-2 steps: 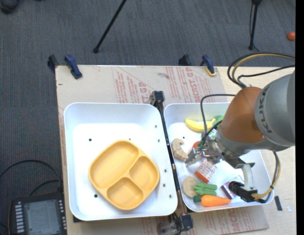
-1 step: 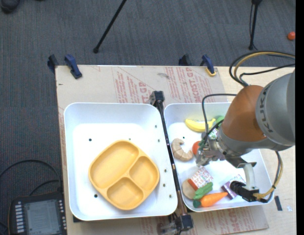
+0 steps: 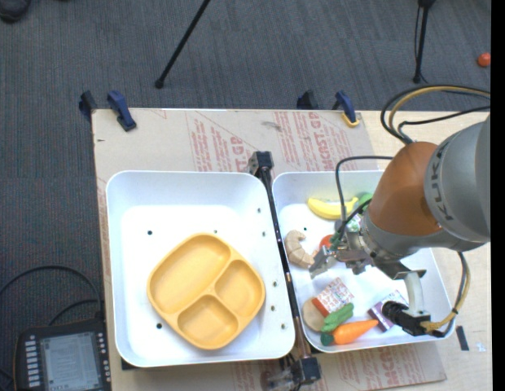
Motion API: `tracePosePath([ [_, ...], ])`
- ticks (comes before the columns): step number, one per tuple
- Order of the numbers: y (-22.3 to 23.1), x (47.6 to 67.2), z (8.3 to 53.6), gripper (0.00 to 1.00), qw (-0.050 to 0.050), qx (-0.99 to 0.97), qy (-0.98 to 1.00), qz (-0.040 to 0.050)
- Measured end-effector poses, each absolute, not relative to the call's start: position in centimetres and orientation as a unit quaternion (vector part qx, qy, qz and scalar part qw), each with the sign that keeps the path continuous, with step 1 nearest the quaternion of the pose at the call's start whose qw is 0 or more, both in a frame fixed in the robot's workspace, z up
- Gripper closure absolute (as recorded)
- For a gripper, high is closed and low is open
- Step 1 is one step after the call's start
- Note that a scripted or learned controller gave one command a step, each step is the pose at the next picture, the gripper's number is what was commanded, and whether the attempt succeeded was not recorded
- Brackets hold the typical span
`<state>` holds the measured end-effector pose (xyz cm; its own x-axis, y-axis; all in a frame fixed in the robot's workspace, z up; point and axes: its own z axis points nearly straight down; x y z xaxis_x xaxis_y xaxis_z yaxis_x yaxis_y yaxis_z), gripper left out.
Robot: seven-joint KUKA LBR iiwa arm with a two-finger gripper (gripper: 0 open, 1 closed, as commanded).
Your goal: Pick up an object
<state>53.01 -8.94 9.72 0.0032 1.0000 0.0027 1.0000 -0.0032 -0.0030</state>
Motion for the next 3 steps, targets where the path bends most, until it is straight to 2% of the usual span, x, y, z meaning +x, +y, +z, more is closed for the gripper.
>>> tracePosePath([
  [1, -12.1, 60.4, 8.8, 0.0, 0.001, -0.707, -0.707, 0.0003],
  [2, -12.2, 60.4, 9.8, 1.0, 0.002, -0.707, -0.707, 0.0002],
  [3, -12.2, 60.4, 9.8, 0.0, 0.002, -0.708, -0.707, 0.0002],
])
